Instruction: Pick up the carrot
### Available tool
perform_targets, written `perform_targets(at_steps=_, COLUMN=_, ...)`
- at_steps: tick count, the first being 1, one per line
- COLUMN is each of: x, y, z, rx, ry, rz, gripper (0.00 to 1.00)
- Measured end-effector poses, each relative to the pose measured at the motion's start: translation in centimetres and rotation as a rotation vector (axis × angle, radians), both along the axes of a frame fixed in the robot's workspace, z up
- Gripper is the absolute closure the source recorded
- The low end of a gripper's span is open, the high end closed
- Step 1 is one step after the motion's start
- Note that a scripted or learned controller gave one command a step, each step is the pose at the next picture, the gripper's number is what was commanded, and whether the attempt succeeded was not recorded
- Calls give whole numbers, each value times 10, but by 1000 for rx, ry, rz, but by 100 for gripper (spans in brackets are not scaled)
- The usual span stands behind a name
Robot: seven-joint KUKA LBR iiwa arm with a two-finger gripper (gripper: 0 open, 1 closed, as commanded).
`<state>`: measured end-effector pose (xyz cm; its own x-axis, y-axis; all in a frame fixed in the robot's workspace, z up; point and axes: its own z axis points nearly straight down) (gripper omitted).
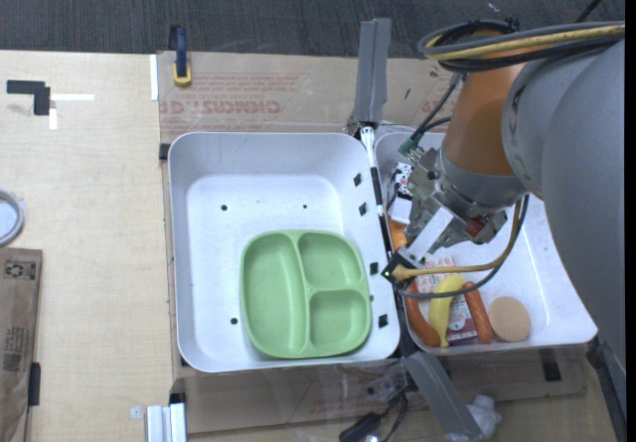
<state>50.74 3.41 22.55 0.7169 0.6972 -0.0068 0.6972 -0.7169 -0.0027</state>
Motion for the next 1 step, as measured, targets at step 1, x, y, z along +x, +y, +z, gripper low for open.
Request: perform_targets(at_steps=1, x=-31, y=-20, z=-16, rx=4, ry=0, rz=290, gripper=100)
